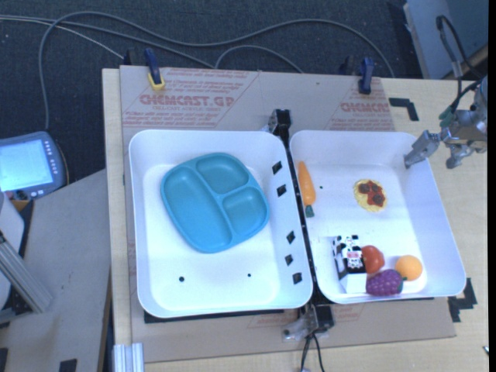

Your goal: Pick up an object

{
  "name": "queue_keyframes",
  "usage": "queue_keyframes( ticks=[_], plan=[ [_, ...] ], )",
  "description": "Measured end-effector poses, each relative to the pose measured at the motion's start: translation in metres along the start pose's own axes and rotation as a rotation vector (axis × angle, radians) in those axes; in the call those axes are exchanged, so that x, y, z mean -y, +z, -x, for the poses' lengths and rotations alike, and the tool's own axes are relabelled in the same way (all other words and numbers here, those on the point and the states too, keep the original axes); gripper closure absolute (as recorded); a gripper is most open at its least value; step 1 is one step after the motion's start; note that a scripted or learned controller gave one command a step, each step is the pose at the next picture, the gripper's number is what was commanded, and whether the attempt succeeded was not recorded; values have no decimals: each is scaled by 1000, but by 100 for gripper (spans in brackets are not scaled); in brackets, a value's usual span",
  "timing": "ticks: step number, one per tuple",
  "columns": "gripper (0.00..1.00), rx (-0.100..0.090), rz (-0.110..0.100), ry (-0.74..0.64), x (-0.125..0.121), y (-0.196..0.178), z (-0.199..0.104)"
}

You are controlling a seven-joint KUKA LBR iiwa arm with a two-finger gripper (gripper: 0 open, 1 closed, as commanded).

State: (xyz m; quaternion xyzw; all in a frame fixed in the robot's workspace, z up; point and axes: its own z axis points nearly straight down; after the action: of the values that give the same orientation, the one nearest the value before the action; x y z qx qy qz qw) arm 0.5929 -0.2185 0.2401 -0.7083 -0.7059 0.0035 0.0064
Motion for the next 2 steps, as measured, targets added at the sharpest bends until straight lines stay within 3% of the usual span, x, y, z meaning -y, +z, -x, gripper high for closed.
queue_keyframes(
  ticks=[1, 2],
  plan=[
    [0, 4, 14, -4, -3, -8, -1],
    [0, 2, 9, -5, -6, 53, -6]
  ],
)
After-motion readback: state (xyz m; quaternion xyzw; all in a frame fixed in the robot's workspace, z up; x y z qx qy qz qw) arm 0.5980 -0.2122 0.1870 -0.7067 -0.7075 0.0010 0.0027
